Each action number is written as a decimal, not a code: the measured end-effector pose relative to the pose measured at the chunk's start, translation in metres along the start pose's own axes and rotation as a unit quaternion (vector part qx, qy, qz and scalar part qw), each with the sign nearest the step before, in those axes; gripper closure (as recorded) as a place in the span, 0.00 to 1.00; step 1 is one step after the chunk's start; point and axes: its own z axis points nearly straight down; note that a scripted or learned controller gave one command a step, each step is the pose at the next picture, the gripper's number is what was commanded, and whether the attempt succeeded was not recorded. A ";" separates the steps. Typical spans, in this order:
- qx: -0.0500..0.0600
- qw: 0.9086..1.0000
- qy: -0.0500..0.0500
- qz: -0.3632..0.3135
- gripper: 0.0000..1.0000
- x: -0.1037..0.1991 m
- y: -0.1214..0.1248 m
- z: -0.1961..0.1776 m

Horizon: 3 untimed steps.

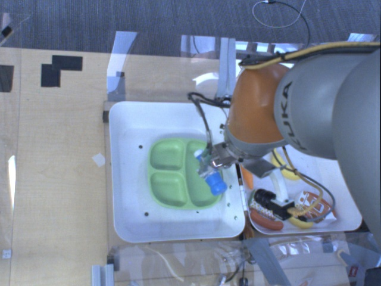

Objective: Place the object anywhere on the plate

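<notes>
- The grey arm (333, 100) is reaching in from the right, its orange band (257, 103) hanging over the seam between the two white bins.
- The gripper (209, 162) is sitting low over the right side of the green plate (172, 174), which is lying in the left bin (128, 159).
- A small clear bottle with a blue cap (213, 180) is lying tilted right under the gripper, over the plate's long right compartment, cap pointing toward the near edge.
- Whether the claw is apart, together or clamped on that bottle, I cannot tell; the wrist is covering the fingers.
- The plate's two left compartments are showing bare green.
- Over in the right bin (348, 216), clutter is piling up: a hot dog toy (266, 218), a yellow banana-like piece (303, 222), an orange piece (257, 168) and a printed packet (314, 204), all crowded near the divider.
- The arm's bulk is blocking most of the right bin.
- A black cable (202, 109) is looping down toward the gripper.
</notes>
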 end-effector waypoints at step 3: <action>-0.003 0.974 -0.002 -0.227 0.00 -0.065 0.062 -0.013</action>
